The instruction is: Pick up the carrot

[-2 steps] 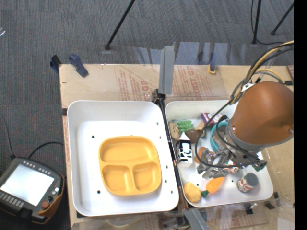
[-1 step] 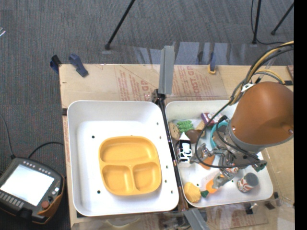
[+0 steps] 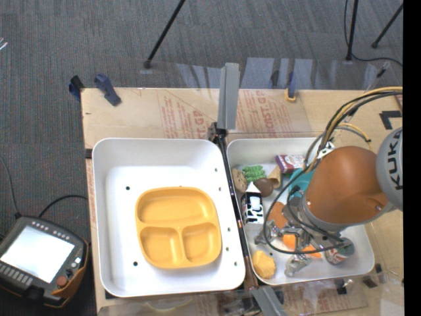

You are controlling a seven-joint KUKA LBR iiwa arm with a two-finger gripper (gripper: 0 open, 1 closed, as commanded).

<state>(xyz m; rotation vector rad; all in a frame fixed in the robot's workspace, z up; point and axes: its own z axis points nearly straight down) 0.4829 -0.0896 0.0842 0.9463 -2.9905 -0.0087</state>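
The carrot (image 3: pixel 287 240) is an orange piece lying in the right bin (image 3: pixel 365 259), near its middle and partly hidden by the wrist. More orange of the same colour shows at its upper left end. My gripper (image 3: pixel 297 242) hangs low over the carrot, right at it, under the big orange band (image 3: pixel 345 186) of the arm. The metal parts of the gripper spread around the carrot, and whether they clasp it is hidden.
The right bin also holds a yellow lump (image 3: pixel 264 263), a black-and-white bottle (image 3: pixel 253 209), a green item (image 3: pixel 253 173), a brown item (image 3: pixel 266 186) and a purple box (image 3: pixel 289 162). A yellow divided plate (image 3: pixel 179 228) lies in the left bin (image 3: pixel 112 176).
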